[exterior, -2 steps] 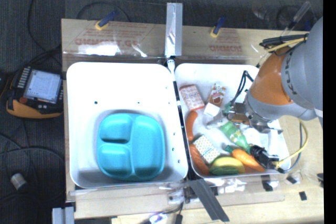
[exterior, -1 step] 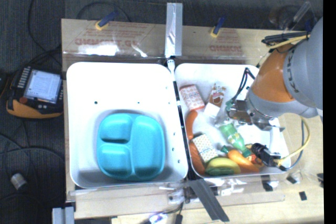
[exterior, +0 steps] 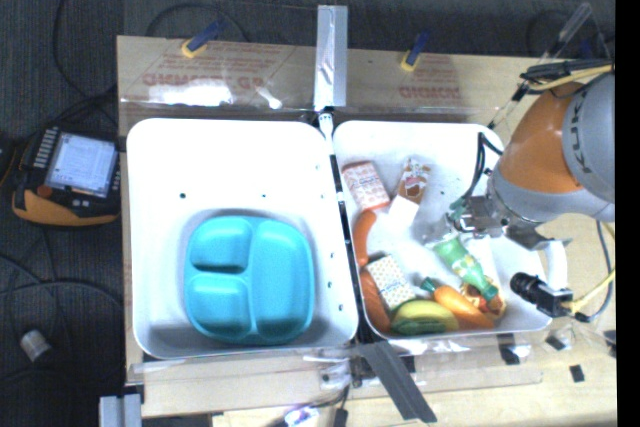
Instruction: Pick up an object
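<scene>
gripper point(exterior: 462, 227) over right bin point(exterior: 470, 137) | jaws: we can't tell | green bottle point(exterior: 462, 263): we judge light, slick, stiff | we'd pinch mid-body, across width

1. Bins point(exterior: 150, 165): white, both.
2. Compartment tray point(exterior: 247, 277): turquoise.
3. Arm point(exterior: 560, 160): grey, orange band.
4. Bottle point(exterior: 462, 265): green, white label.
5. Carrot point(exterior: 465, 303): orange.
6. Box point(exterior: 364, 183): pinkish-red and white.
7. Bench point(exterior: 470, 85): pale wood.
</scene>
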### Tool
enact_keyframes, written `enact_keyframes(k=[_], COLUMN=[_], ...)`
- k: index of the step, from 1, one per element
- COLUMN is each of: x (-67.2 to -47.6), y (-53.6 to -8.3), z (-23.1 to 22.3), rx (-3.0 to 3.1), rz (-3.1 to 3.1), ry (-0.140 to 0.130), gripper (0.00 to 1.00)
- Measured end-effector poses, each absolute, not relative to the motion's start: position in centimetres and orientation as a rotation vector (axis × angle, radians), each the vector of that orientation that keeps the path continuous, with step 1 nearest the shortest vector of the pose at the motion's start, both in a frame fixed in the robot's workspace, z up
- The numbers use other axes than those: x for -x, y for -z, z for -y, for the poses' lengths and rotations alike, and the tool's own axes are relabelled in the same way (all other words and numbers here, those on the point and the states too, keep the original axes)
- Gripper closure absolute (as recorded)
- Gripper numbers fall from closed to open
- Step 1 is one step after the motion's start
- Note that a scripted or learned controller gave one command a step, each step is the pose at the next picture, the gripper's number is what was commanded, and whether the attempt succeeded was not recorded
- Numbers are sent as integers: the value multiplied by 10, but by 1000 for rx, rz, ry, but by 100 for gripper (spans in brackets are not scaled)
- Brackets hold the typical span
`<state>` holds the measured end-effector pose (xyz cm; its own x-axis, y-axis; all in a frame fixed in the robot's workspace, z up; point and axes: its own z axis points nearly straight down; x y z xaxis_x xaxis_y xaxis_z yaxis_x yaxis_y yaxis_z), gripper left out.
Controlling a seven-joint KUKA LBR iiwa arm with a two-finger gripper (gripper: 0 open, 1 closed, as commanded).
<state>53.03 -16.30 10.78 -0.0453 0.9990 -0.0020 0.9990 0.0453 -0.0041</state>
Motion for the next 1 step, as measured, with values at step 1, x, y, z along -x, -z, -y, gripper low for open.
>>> enact_keyframes(k=[1], x=[-596], y=[-194], z=[142], rx=[2180], rz=[2263], ry=[-6], gripper=[100])
